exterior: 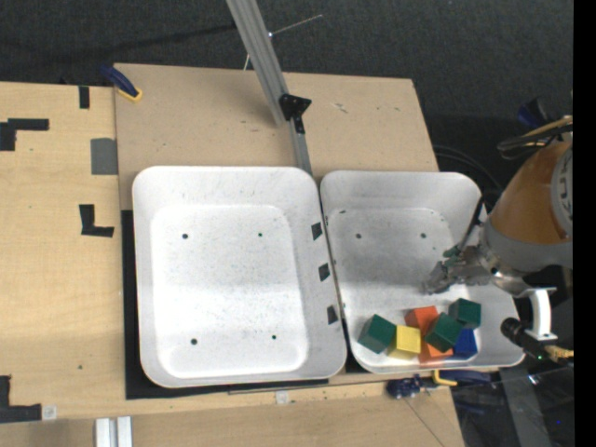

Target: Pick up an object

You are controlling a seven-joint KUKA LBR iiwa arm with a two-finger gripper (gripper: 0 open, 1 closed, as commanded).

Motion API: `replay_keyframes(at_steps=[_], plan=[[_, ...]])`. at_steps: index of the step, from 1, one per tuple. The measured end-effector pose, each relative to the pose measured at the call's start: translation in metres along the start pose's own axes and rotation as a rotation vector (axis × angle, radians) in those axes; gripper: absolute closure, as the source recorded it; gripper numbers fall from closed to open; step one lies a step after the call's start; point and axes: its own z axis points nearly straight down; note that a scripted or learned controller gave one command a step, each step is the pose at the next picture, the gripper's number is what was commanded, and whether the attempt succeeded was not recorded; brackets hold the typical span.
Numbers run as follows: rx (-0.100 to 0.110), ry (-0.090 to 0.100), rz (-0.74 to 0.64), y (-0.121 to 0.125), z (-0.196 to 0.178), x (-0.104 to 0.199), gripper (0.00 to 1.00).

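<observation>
Underneath, a plywood bench (233, 119) bears two white bins (149, 250).

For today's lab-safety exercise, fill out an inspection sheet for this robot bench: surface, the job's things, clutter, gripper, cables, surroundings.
Surface: wooden bench bearing the left bin and right bin side by side.
Job's things: coloured blocks, green, yellow, orange and blue, clustered in the right bin's near corner.
Clutter: nothing seen in the bins besides the blocks.
Gripper: gripper low over the right bin, just above the blocks; grasp unclear.
Cables: dark cables past the bench's right edge.
Surroundings: metal pole crossing the bench; black tape marks at left.
</observation>
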Motion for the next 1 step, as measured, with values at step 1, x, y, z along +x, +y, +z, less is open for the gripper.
replay_keyframes(at_steps=[1], plan=[[-0.007, -0.003, 0.001, 0.0064, -0.0561, -0.0079, 1.0]])
